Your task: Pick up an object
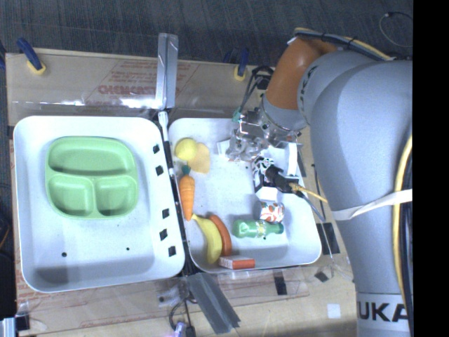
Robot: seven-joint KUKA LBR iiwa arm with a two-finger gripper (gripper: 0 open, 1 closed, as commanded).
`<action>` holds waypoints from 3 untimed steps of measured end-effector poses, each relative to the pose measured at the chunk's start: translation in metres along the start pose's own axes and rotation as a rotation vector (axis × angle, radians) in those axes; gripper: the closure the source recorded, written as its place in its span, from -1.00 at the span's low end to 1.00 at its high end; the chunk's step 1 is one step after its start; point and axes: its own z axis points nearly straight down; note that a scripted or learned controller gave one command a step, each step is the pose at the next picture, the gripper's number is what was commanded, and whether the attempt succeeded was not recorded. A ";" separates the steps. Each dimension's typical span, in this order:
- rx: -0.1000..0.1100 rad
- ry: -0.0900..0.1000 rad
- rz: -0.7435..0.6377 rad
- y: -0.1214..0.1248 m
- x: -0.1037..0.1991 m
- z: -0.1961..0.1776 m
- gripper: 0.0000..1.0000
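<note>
The grey arm comes in from the right side and bends over the right bin, with its orange band visible above the wrist. The gripper is low in the upper part of this bin, near the far wall, but its metal parts mix together with some small items under it, so it is not possible to tell how the jaws stand or whether anything is between them. The things that could be picked all lie in the right bin. A yellow lemon-like fruit sits at the upper left of the bin, and just below it a carrot lies along the left wall. Lower, a banana and a red-orange sausage-shaped piece lie side by side, touching. A green bottle lies on its side near the middle (its cap end points to the right), and a small red and white carton stands just above it. A flat orange and white box rests against the near wall. A small black and white object lies just below the gripper. The left bin holds a green divided tray with three compartments, well apart from the arm.
</note>
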 end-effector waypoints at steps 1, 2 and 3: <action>-0.024 0.007 0.348 -0.059 0.008 0.016 -1.00; -0.028 0.008 0.423 -0.049 0.000 0.015 -1.00; -0.029 0.011 0.421 -0.049 -0.010 0.015 -1.00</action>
